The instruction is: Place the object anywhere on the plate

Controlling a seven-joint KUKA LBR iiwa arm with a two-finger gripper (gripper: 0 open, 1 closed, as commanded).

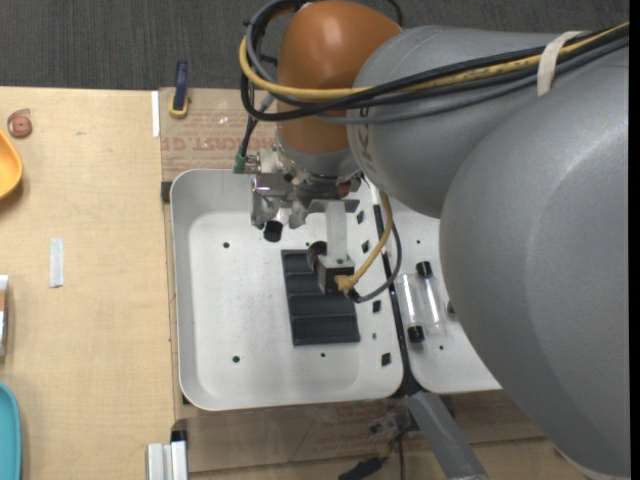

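I see the claw (pixel 322 268) low over the left bin (pixel 205 268), just above a black ridged block (pixel 320 313) lying flat there. Whether it is released or clenched, I cannot tell. A clear tube (pixel 420 303) lies in the right bin (pixel 455 363).

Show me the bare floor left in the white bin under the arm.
Bare: the left bin floor between its left wall and the black ridged block, and the strip along its near rim. Crowded: the back, under the pincer, and the divider beside the clear tube.
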